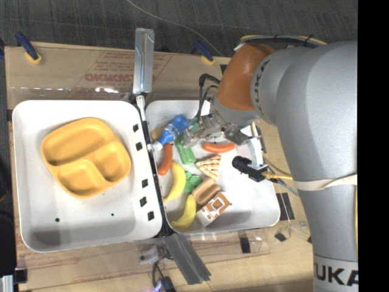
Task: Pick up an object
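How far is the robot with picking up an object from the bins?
Done: the arm has reached over the right bin, and the gripper is low among the toy food, near the blue bottle and the orange sausage. In hand: no item is visibly gripped. Left: grasping one object and lifting it out.

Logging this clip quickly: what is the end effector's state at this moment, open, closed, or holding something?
End effector: cannot be told; it is low over the toy food in the right bin, near the blue bottle, with no item visibly in its grip.
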{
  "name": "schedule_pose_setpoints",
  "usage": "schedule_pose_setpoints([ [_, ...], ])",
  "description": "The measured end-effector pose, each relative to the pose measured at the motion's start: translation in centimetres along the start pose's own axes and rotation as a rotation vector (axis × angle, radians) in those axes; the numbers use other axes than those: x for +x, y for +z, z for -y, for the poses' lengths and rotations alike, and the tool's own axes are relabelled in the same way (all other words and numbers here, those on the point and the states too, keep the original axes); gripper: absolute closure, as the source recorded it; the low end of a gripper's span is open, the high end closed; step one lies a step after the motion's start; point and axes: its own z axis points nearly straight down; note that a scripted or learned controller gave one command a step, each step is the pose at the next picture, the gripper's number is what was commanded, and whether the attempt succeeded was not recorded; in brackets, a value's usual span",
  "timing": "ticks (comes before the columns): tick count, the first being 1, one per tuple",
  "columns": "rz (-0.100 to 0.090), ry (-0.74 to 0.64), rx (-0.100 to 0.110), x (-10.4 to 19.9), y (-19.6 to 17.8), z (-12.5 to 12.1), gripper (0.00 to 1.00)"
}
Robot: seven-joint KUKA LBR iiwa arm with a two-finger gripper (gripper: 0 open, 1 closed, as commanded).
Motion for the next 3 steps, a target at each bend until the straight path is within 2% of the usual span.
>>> schedule_pose_setpoints([
  [1, 0.006, 0.365, -0.016, 1.6, 0.8, -1.2, 1.00],
  [3, 0.005, 0.355, -0.014, 1.7, -1.2, -1.3, 1.00],
])
